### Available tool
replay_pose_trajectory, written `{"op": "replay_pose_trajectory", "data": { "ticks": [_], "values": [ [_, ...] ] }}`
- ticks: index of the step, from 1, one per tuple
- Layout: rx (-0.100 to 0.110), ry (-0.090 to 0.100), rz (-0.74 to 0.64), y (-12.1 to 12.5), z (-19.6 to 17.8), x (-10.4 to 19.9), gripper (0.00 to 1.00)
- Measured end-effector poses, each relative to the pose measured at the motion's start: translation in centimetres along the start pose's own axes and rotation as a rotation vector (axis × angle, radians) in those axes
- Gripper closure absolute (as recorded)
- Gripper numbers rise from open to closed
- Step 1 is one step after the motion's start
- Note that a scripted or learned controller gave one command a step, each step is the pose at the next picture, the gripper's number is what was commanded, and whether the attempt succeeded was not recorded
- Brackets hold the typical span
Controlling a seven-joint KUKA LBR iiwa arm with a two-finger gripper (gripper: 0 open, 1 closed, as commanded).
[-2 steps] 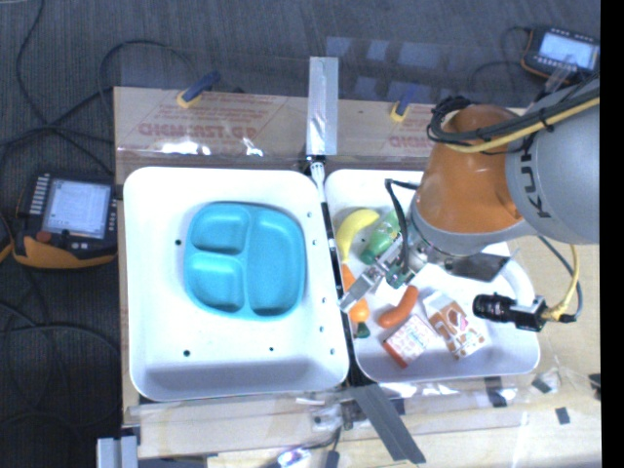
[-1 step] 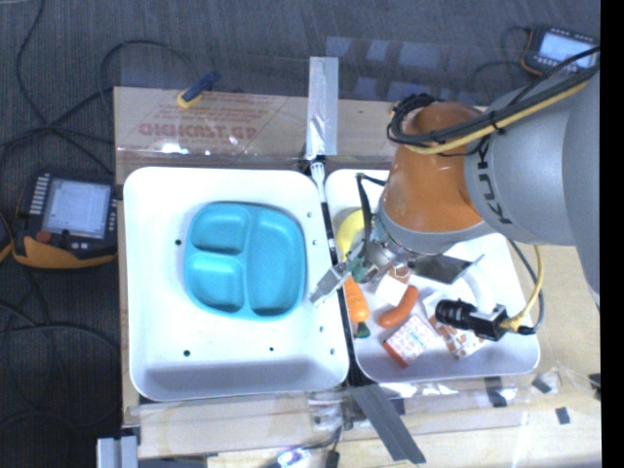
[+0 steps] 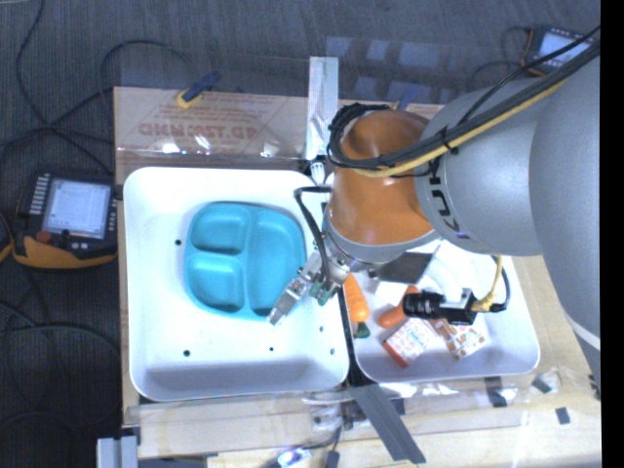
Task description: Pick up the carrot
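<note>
Camera view: arm [image 3: 468, 174] reaches in from the right, across the right bin [image 3: 522, 354]. Left bin [image 3: 156, 359] holds a blue divided plate [image 3: 244, 256]. Gripper [image 3: 292, 300] hangs over the left bin beside the plate, grasping nothing; finger state cannot be told. Carrot [image 3: 357, 302] lies in the right bin, near its left wall.

Bright, even light — white bins [image 3: 234, 378] glare; floor dim; edges perhaps slightly soft.

Grey arm [image 3: 526, 154] w/ orange band [image 3: 380, 188], black cables, silver tool [image 3: 292, 298].
</note>
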State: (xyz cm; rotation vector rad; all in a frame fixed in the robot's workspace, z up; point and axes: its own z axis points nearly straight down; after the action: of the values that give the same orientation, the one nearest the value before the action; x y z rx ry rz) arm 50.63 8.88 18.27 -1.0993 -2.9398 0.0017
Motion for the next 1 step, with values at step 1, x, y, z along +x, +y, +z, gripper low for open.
{"op": "replay_pose_trajectory", "data": {
  "ticks": [1],
  "values": [
    [-0.001, -0.005, -0.229, 0.68, -2.88, -8.49, 0.0]
  ]
}}
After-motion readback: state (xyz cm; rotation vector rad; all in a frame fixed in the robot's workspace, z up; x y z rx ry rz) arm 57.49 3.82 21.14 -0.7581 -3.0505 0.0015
